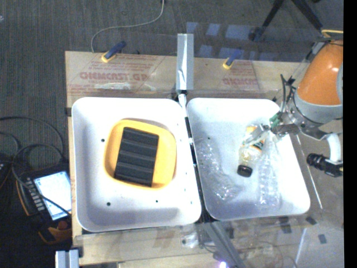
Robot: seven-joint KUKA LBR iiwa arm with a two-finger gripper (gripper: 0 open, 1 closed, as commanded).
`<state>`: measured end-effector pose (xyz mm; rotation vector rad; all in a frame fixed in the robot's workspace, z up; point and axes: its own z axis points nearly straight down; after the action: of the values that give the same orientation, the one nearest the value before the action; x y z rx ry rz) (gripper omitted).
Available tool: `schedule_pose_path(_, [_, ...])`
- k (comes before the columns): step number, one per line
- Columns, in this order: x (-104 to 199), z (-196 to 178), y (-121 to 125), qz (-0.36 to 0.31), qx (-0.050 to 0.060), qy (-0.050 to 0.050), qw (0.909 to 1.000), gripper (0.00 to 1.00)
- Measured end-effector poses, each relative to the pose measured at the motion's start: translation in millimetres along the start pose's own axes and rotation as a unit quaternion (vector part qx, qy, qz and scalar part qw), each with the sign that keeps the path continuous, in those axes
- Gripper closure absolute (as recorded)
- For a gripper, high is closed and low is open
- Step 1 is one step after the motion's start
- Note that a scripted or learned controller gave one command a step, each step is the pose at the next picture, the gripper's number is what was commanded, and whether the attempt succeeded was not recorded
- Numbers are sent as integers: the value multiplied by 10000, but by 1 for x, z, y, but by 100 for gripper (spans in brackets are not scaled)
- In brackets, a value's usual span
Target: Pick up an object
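The right bin (223,111) holds a small bottle (252,148) with a yellow label and a black cap, lying tilted near the middle. A clear plastic bottle (268,178) lies to its right, and crumpled clear plastic (215,169) to its left. My gripper (277,125) hangs over the upper right part of this bin, just right of the small bottle's upper end, below the orange band of the arm (323,74). Nothing is visibly held in it. In the left bin (89,149) a yellow dish (167,149) carries a black ribbed block (136,155).
A metal divider post (184,66) stands behind the gap between the bins. Two yellow and blue clamps (113,51) (232,58) sit on the back board. Cables and a tablet (50,191) lie on the floor at the left.
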<state>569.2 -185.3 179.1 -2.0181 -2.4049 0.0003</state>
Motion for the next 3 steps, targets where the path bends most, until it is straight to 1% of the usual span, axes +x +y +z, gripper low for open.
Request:
schedule_pose_path(1, [-24,76,15,-180,-76,-31,9998,0])
schedule_pose_path(2, [-21,66,17,-182,-91,-1,9998,100])
schedule_pose_path(3, [19,35,15,763,-2,0,9971,100])
